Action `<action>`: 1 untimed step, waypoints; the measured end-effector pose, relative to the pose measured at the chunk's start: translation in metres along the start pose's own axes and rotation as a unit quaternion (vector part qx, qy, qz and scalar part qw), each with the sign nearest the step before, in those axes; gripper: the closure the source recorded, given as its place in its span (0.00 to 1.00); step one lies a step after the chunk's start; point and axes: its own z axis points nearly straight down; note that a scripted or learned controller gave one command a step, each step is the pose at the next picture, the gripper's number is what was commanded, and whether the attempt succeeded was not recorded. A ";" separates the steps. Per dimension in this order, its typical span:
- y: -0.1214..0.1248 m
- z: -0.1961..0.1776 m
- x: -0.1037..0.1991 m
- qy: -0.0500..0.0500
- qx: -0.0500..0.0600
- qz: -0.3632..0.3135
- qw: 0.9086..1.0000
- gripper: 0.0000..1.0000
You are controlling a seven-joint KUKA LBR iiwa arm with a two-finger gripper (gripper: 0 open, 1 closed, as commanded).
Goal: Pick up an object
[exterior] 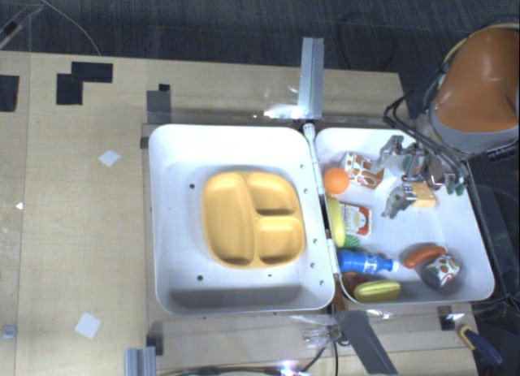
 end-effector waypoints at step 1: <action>-0.005 0.094 0.020 0.005 -0.001 -0.014 1.000 0.00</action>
